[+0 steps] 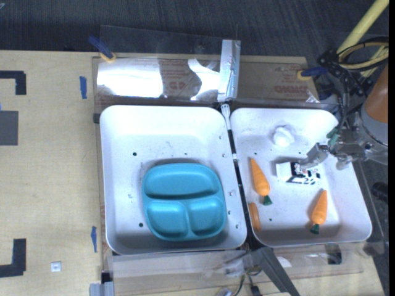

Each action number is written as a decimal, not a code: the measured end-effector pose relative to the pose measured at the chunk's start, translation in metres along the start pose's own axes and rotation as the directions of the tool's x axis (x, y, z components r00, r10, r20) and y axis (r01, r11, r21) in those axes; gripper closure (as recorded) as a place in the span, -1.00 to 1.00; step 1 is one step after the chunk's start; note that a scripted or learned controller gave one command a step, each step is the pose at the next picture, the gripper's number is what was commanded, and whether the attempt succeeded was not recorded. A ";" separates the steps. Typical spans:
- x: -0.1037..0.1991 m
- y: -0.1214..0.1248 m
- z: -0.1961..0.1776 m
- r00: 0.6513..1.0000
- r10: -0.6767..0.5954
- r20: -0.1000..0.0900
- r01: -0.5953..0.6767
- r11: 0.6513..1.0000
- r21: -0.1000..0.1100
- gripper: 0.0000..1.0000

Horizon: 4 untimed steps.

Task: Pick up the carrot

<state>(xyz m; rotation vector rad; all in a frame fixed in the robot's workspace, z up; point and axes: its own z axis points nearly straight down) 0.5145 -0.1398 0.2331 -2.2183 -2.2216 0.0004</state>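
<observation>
dark carpet, pale wooden bench

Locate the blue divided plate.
The blue divided plate lies in the left bin, toward its front edge, across the divide from the carrots in the right bin.

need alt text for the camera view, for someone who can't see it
A robot gripper hangs over the right white bin, which holds three carrots and a small white lump. The left white bin holds a blue divided plate.
</observation>
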 end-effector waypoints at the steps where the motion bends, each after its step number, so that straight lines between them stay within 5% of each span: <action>1: 0.088 0.010 0.051 0.999 -0.033 -0.001 0.033 0.999 0.003 -1.00; 2: 0.048 0.038 0.145 0.982 -0.189 0.003 0.189 0.982 -0.007 -1.00; 3: 0.047 0.040 0.134 0.982 -0.188 0.005 0.188 0.982 -0.014 1.00; 4: 0.113 0.016 0.048 1.000 0.015 0.001 -0.015 1.000 -0.004 1.00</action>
